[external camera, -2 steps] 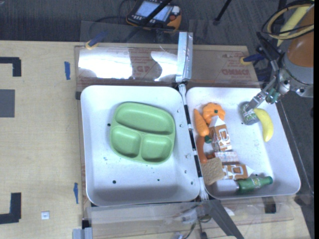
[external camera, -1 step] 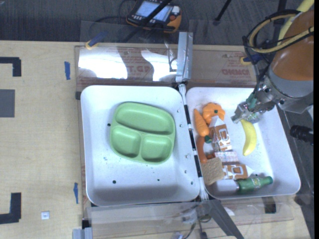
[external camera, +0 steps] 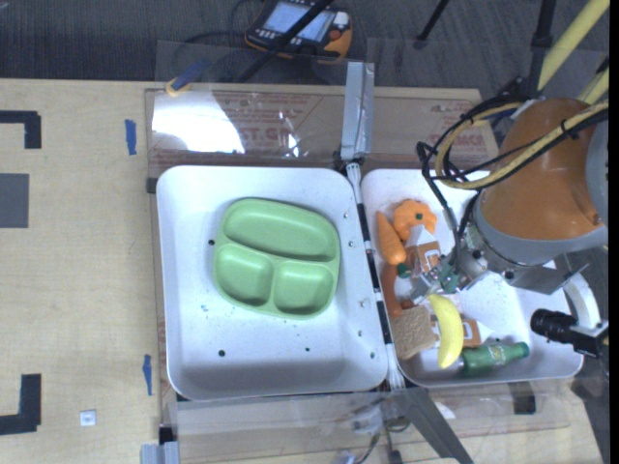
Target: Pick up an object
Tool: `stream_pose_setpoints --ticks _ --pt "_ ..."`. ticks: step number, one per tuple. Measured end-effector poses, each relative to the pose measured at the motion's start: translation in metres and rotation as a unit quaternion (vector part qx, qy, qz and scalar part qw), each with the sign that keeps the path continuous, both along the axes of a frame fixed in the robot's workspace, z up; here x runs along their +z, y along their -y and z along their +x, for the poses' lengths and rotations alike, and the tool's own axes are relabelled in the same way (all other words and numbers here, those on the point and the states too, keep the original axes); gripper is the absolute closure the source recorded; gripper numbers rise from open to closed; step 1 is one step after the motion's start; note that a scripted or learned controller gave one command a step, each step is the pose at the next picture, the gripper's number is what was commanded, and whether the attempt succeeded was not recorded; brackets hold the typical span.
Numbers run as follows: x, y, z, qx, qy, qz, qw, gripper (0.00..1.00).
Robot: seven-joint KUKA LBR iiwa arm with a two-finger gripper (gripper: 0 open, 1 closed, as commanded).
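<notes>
Two white bins on a wooden bench

Left bin [external camera: 184, 288]: green divided plate [external camera: 276, 255]. Right bin [external camera: 551, 361]: carrot [external camera: 390, 240], banana [external camera: 446, 329], green bottle [external camera: 493, 356], bread slice [external camera: 413, 330]. Gripper [external camera: 447, 276] low over the food, grip impossible to tell. Dark carpet [external camera: 97, 17] beyond.

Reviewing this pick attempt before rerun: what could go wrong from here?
1. The gripper sits low over a tight pile: banana, carrot, brown square block. It may nudge neighbours or catch two at once.
2. The banana rests against the green bottle; lifting one may roll the other.
3. Items crowd the right bin wall, leaving little room.
</notes>
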State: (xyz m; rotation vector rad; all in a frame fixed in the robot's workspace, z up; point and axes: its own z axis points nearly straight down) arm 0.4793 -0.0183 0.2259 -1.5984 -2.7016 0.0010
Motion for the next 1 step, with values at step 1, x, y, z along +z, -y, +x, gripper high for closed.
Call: stream_pose_setpoints --ticks 1 --pt "-0.0064 -0.0177 0.0386 -0.128 0.002 -0.0007 0.9918 1.00"
